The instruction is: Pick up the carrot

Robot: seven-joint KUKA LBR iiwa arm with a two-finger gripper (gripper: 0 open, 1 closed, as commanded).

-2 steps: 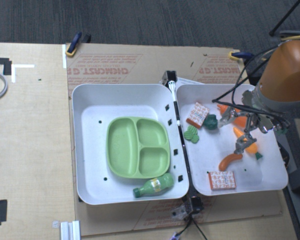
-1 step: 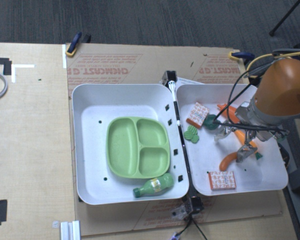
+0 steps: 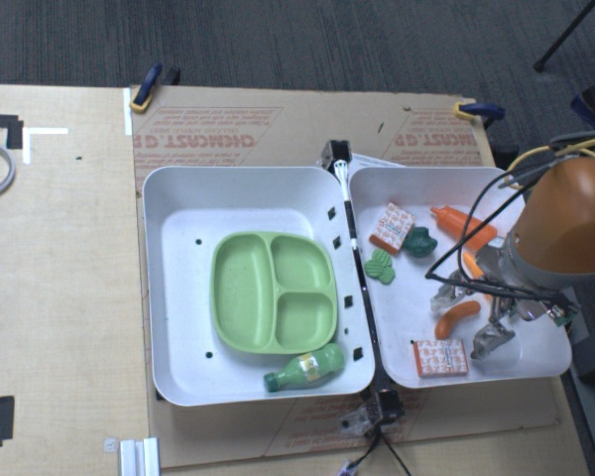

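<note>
Hovering low in the right bin (image 3: 397, 365), claw (image 3: 496, 337) sitting just right of the carrot (image 3: 457, 314); grip state impossible to tell.

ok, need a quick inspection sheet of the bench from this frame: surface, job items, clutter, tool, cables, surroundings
Surface: two white bins side by side, left bin, right bin, on cardboard over a wooden bench.
Job's things: carrot in the right bin near its far edge, partly behind cables.
Clutter: green divided plate and green bottle in the left bin; two printed packets, green toys and an orange sausage-like piece in the right bin.
Tool: tool low over the right bin, apart from the carrot.
Cables: dark loops across the carrot area.
Surroundings: blue clamps on the cardboard, dark floor.
</note>
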